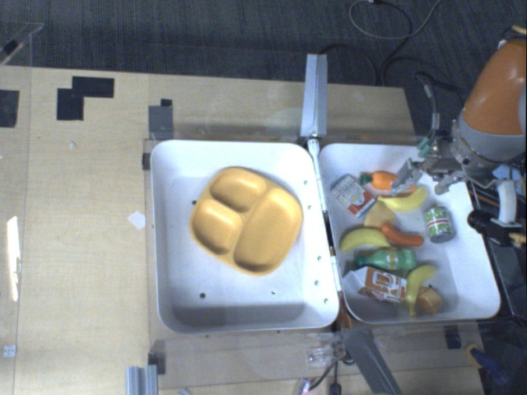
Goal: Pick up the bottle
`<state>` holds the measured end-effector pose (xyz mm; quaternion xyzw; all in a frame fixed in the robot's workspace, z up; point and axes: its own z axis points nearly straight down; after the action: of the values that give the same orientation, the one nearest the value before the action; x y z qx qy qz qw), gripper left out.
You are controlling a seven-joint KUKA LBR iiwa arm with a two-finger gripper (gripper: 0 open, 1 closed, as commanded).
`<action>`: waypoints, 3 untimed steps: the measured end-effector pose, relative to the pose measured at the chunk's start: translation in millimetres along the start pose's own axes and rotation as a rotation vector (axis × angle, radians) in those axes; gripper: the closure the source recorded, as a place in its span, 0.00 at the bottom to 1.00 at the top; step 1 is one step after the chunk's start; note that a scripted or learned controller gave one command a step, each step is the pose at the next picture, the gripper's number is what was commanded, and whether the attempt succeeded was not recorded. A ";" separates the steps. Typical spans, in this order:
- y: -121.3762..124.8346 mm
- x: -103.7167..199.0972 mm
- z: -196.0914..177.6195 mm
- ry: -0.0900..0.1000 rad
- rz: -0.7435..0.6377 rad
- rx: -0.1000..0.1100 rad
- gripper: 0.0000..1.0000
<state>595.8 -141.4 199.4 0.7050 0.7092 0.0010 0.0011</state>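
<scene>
bottle (387, 259) lay flat in right bin (486, 299), near, well below gripper | banana (405, 199) touched gripper | gripper (409, 177) hung over bin's far side, grip too blurry to tell | bread (245, 219) far left

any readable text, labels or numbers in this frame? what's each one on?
None legible.
Small white carton with a red and blue print: too blurred to read.
Green can with a white label band: markings too small.
Green bottle lying on its side: label unreadable.
Orange and white packet: print blurred.
Black squares on the tan bench top: plain shapes, no characters.
</scene>
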 end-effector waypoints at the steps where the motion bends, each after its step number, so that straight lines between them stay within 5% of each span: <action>1: -55.8 54.4 55.2 0.000 -0.003 0.000 0.00; 2: -100.4 58.7 109.0 -0.001 0.016 -0.013 0.00; 3: -41.0 59.4 109.9 0.002 0.331 -0.010 0.00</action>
<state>554.8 -82.2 89.4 0.8123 0.5832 0.0054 0.0036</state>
